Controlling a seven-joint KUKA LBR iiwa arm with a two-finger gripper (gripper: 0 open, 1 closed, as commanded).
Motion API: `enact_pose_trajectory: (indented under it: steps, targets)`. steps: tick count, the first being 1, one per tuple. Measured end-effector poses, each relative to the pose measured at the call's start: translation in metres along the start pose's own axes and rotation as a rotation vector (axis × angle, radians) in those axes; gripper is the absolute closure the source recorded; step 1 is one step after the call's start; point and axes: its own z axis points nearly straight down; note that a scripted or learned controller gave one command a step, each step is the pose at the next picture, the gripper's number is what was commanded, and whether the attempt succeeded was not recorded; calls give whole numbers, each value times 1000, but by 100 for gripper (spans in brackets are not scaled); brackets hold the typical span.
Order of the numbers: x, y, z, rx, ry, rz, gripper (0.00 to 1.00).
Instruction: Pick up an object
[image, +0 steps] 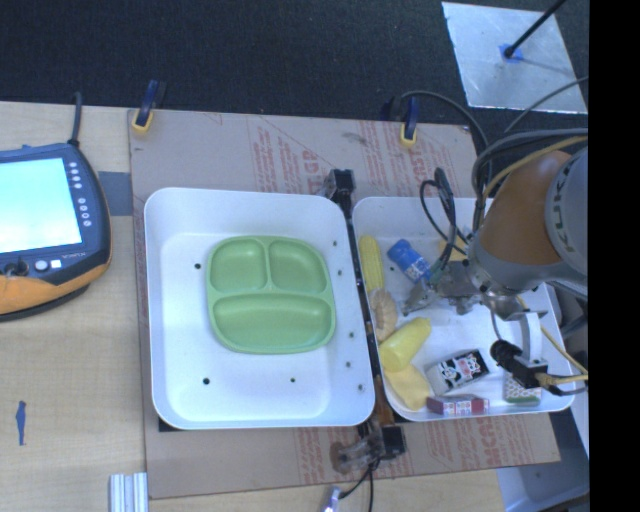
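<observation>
The right bin (392, 214) holds several small objects. A long yellow piece (370, 262) lies by its left wall, with a tan piece (383, 311) just below it. A blue object (408, 258) sits near the bin's middle. A yellow cup (404, 343) lies on its side above another yellow item (408, 385). A black-and-white carton (459, 370) and a small red box (457, 406) rest at the front. My gripper (438, 290) hangs low over the bin's middle, just right of the blue object and above the yellow cup.
The left bin (170, 300) carries a green divided plate (270, 295). A handheld control pendant (45, 225) lies on the bench at far left. Cables loop over the right bin's back edge (440, 210). Clamps sit on the board's back edge.
</observation>
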Motion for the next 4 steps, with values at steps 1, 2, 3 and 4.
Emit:
enact_pose_trajectory:
  steps: [1,2,3,4]
  targets:
    - [-43,48,-2,-4,0,6,0]
    - [-55,99,0,17,4,-2,0]
    - [-44,33,-1,-2,0,2,0]
    - [-89,103,-56,-6,0,2,0]
